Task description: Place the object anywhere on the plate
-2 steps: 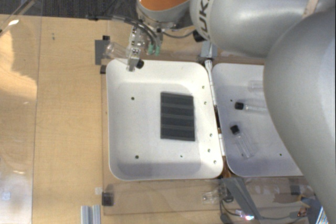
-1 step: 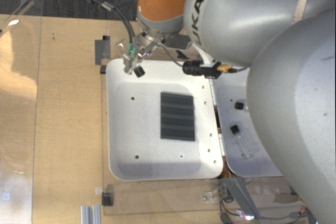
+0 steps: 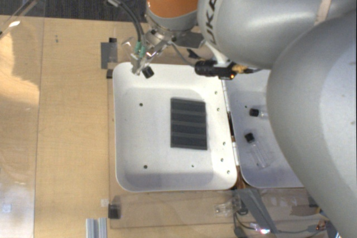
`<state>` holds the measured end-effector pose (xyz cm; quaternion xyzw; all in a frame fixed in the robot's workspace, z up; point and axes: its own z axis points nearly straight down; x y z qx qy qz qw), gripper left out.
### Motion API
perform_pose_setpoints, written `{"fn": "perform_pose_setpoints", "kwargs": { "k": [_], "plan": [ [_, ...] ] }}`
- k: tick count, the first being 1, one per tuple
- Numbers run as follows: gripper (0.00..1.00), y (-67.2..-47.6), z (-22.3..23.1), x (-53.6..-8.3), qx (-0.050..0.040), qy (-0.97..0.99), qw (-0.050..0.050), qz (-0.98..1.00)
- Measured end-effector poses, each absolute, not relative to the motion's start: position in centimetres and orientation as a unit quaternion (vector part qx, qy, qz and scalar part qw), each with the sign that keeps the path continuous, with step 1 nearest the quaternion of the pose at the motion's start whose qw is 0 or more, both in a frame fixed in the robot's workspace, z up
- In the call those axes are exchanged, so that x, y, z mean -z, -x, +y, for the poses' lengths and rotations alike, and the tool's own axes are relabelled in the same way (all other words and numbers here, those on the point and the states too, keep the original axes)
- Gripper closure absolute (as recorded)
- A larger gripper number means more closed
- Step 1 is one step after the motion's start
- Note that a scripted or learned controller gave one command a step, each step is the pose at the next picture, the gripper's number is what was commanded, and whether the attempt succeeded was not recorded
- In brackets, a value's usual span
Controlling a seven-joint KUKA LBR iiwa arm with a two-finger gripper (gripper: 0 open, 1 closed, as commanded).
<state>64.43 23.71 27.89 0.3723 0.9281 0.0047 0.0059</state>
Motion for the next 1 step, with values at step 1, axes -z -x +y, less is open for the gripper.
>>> {"fn": "perform_pose_setpoints", "kwargs": {
  "k": [1],
  "plan": [
    [1.0, -66.35, 22.08, -25.5, -0.0025, -0.32, 0.004, 0.948]
  ]
}}
